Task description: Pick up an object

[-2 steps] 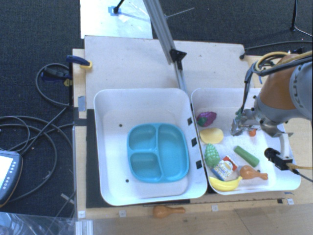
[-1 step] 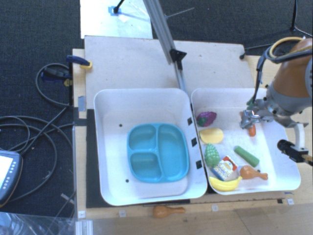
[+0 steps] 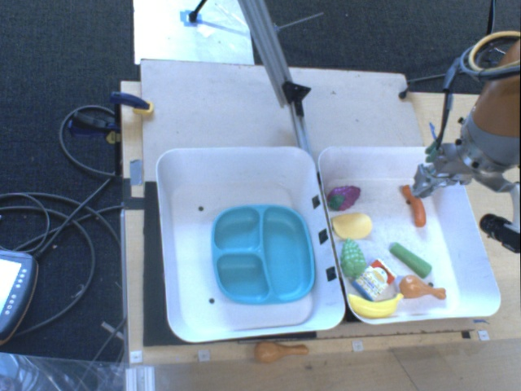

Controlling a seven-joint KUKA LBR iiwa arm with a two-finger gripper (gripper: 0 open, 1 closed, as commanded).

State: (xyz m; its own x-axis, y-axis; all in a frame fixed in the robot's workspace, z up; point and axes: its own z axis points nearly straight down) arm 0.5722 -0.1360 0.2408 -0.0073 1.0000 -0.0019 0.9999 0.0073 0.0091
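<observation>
one slim orange carrot (image 3: 417,207)

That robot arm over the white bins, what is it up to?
The arm's gripper is down in the right bin, right at the top end of a toy carrot, apparently trying to pick it up. Whether it has hold of the carrot is hard to tell. Other toy foods lie around it, among them a banana, a cucumber and a purple bunch of grapes. The left bin holds a blue divided plate.
</observation>
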